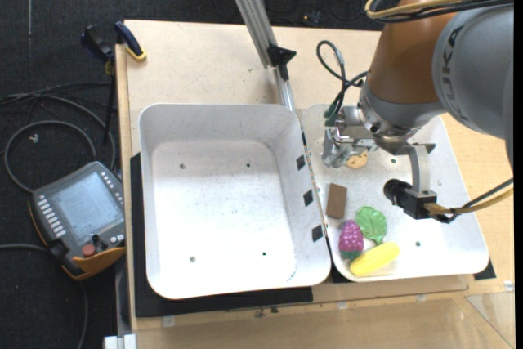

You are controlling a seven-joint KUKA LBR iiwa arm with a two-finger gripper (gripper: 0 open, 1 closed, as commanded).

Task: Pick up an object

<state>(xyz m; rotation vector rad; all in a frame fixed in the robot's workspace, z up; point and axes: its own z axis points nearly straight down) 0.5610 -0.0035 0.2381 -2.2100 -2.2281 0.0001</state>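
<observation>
Four small toys sit in the right bin [458,257], and I look at them from near to far. Closest to me is a yellow toy [374,259] like a corn cob or banana. Just behind it a purple grape bunch [351,238] touches a green leafy toy [372,222]. A little further back a brown block [336,201] lies near the bin's left wall. I think they are bunched on this side because the bin's floor slopes down to its walls. Further still, the gripper [341,149] hangs low over the bin's far left part. A small tan thing [356,161] like a cookie shows right at its tips. That may be what I am going for, but I cannot tell if it is gripped or just lying below. I also cannot tell how far the pincer is open, because the big grey arm [441,69] covers much of it. The left bin [163,127] is beside it.
</observation>
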